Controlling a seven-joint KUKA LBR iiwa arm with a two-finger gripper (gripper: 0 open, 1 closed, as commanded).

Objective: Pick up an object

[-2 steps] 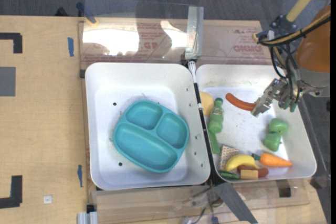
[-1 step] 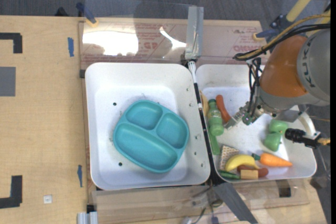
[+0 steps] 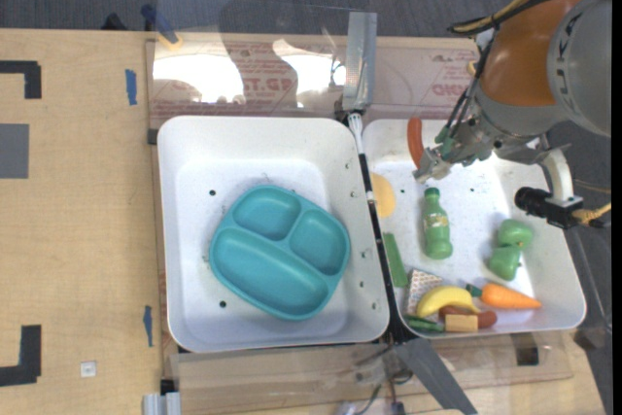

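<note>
Red print runs along the cardboard strip (image 3: 262, 78) behind the bins (too blurred and glared to read).

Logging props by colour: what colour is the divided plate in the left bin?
Teal, seen clearly in the camera view: the divided plate.

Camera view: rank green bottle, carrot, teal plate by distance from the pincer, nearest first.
From the pincer in the right bin:
1. Green bottle, just below it, right bin.
2. Carrot, right bin's near corner.
3. Teal plate, left bin.

Teal divided plate (image 3: 280, 251) — left bin (image 3: 185, 170)
</note>
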